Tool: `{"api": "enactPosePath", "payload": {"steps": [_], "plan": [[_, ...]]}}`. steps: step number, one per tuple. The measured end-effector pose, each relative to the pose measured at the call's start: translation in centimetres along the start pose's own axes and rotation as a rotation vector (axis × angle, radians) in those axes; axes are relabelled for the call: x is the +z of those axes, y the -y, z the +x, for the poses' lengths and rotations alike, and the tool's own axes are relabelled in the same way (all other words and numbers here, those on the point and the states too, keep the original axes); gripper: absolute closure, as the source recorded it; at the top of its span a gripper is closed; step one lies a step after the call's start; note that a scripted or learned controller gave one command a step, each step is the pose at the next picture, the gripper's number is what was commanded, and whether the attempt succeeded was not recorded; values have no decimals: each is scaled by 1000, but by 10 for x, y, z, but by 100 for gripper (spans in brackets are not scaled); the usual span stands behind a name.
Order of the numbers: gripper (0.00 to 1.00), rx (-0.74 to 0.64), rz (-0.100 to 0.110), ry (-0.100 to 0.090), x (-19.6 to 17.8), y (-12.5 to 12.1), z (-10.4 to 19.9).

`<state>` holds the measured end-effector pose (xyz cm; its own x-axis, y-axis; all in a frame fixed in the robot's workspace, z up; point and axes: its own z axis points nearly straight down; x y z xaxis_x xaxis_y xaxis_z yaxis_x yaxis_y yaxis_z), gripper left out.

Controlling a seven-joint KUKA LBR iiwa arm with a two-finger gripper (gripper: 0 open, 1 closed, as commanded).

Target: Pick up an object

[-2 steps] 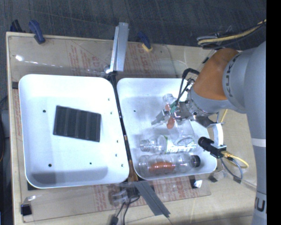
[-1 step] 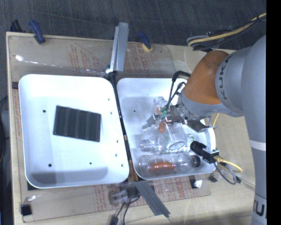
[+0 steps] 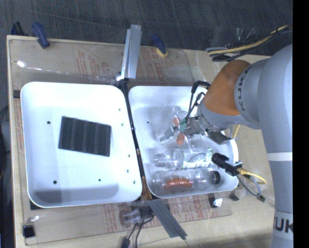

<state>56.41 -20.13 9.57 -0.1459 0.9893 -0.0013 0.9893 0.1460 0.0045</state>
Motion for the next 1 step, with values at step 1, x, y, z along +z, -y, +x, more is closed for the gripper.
{"api": "enactPosePath", "payload": {"steps": [1], "plan": [[100, -5, 2, 0, -10, 0, 0]]}}
